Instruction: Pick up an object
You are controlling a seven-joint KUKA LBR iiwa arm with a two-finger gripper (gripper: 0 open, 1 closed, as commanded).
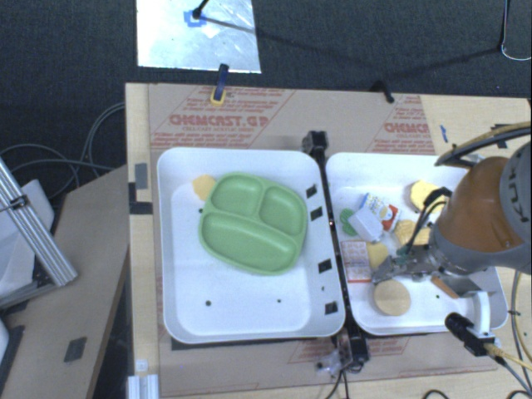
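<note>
The right bin [370,166] holds several small objects. A white and blue carton [366,220] lies near its middle, a yellow round fruit [421,194] sits at the back, and a yellow block [378,253] lies by the left wall. A round tan disc [391,298] rests at the front. My gripper [389,271] is low in this bin, just above the tan disc and beside the yellow block. The grey arm with its orange band [482,210] covers the bin's right part. Nothing is visibly held.
The left bin [241,327] carries a green divided plate [253,223], with a small yellow piece [203,186] behind it. A printed card [355,260] lies flat by the right bin's left wall. A black divider with clips [328,223] runs between the bins.
</note>
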